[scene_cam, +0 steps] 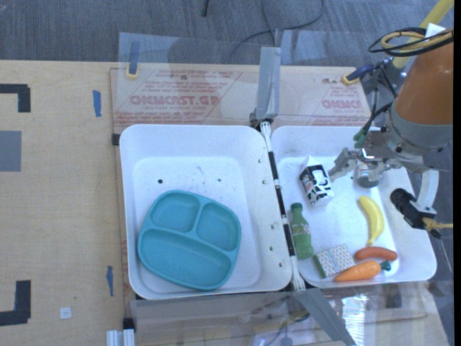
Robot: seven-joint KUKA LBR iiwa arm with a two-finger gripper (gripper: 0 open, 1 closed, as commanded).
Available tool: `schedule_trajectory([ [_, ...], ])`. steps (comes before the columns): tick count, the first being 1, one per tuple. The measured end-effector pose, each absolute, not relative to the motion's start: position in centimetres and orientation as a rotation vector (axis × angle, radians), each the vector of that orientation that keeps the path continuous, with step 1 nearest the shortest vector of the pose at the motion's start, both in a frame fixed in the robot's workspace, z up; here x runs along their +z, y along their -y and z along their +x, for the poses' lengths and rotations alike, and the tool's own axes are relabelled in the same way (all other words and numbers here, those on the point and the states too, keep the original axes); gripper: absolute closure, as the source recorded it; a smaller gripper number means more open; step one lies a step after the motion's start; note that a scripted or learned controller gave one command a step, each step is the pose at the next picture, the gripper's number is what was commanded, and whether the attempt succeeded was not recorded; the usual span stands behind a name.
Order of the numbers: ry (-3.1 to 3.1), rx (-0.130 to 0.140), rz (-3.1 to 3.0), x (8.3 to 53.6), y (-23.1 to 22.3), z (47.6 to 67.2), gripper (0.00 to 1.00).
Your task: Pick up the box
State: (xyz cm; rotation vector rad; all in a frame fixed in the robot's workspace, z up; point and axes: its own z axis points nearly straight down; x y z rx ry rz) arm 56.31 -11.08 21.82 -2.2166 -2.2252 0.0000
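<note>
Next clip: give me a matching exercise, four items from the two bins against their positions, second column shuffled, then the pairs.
Items:
1. divided plate
2. box
3. green bottle
4. banana

Positions:
A. right bin, along its left wall
B. right bin, just left of the gripper
C. left bin
D. right bin, above the carrot

Pairs: 1-C, 2-B, 3-A, 4-D

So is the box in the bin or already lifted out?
In the bin. The box rests on the right bin's floor, with the claw beside it, not around it.
</note>
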Motion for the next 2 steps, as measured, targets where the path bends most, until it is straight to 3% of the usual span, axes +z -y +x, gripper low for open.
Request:
schedule_trajectory([
  [1, 2.225, -0.001, -2.220, 10.5, 10.2, 51.5, 0.00],
  [2, 2.479, 0.000, -1.927, 12.5, 9.3, 49.2, 0.00],
])
